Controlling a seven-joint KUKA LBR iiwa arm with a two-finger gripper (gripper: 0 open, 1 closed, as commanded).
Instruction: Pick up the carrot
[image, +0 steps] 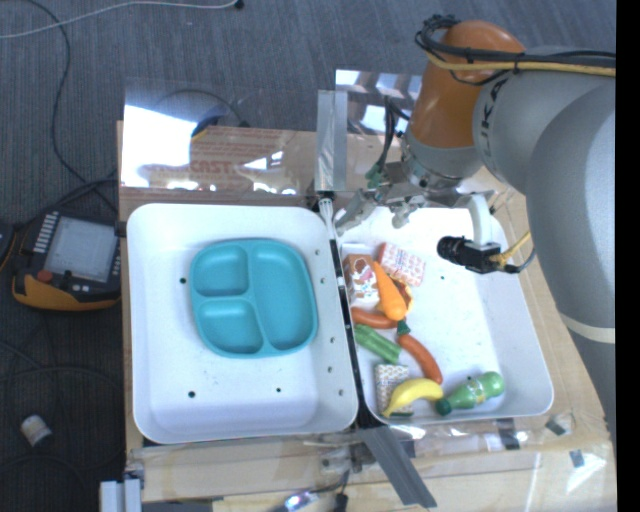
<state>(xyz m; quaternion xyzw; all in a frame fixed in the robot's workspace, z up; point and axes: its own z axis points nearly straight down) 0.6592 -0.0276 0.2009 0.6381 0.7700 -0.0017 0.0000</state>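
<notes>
The hand (385, 205) is poised at the right bin's (500, 330) far edge; its state cannot be told. The carrot (391, 292), crowded among toys, is judged light, rigid, slippery, best gripped across its thick middle.

The carrot (391, 291) is a short orange toy, thick at one end and narrowing toward the other, lying flat and slanted in the right bin (500, 340) near its left wall. It sits below and a little left of the gripper (400, 205), apart from it, nothing gripping it. Its lower end touches a yellowish-green tip; small packets crowd its upper end on both sides.
</notes>
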